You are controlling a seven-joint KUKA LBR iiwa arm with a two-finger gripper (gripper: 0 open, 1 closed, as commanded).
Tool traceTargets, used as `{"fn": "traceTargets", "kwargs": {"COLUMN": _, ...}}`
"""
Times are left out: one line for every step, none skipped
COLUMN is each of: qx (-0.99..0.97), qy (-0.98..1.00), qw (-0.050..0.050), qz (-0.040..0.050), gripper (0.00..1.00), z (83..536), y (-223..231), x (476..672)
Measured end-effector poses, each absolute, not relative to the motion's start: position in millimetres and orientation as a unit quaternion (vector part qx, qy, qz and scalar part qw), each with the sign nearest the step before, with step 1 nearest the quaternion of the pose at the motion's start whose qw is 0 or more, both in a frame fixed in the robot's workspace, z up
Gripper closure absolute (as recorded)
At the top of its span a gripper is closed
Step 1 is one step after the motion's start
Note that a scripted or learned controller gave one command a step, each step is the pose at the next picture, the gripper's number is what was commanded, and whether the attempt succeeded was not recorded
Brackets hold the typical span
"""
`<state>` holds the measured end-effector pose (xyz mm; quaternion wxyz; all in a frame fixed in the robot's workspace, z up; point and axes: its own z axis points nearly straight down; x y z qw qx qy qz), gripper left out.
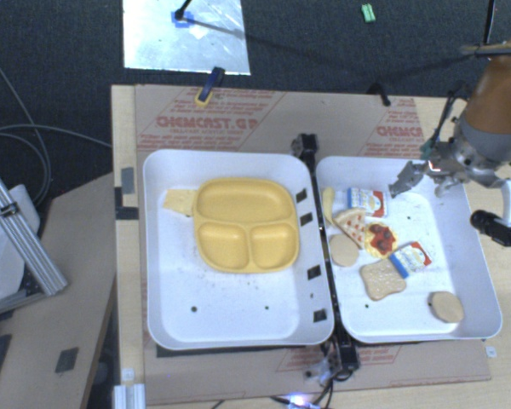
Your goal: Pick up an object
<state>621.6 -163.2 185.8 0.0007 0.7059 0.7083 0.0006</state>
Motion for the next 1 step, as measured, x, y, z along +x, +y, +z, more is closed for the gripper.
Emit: {"fn": "traceTargets", "kwargs": {"qx": 0.707, "qy": 0.708, "qw": -0.003, "qz": -0.0011, "gripper": 0.0, "z": 79.2, "y": -142.8, "x": 575.4}}
